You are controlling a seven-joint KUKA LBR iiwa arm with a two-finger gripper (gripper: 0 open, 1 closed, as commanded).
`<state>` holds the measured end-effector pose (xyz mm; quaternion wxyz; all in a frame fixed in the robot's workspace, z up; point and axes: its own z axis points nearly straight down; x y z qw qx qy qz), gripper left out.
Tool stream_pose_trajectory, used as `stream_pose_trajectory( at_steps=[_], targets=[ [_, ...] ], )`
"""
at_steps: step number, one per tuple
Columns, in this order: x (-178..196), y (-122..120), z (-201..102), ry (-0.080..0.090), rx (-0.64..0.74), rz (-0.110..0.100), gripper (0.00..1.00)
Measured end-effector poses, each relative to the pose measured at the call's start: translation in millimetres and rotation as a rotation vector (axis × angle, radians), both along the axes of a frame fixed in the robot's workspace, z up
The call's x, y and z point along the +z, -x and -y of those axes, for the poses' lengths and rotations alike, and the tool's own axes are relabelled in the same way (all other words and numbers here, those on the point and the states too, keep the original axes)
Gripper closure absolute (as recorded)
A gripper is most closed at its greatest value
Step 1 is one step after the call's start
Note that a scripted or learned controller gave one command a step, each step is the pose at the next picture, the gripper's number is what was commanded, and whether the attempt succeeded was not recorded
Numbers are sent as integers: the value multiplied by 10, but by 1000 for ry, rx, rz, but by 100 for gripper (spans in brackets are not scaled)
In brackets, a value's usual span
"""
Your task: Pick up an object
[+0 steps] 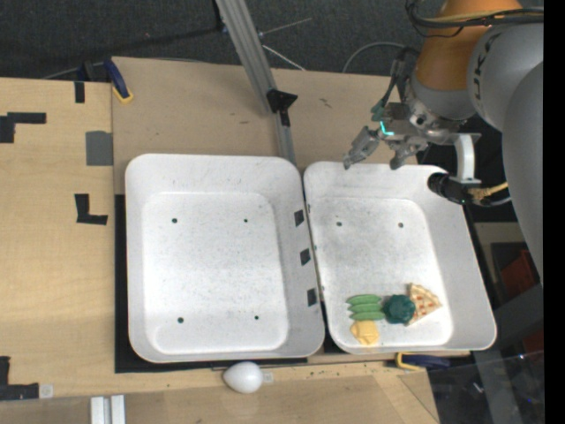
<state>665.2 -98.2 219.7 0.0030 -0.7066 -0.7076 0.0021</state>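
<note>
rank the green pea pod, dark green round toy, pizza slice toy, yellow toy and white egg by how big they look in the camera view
1. white egg, though it lies nearest the camera
2. green pea pod
3. dark green round toy and pizza slice toy, too alike to split
4. yellow toy

One camera hangs above the bench [203, 104], looking down at a slant, far enough back to take in both bins [212, 254] and the arm [494, 69] at right.
</note>
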Motion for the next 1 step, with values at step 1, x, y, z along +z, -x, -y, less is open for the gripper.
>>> stream_pose_trajectory(
  at_steps=[1],
  targets=[
    [33,-10,0,1,2,5,0]
  ],
)
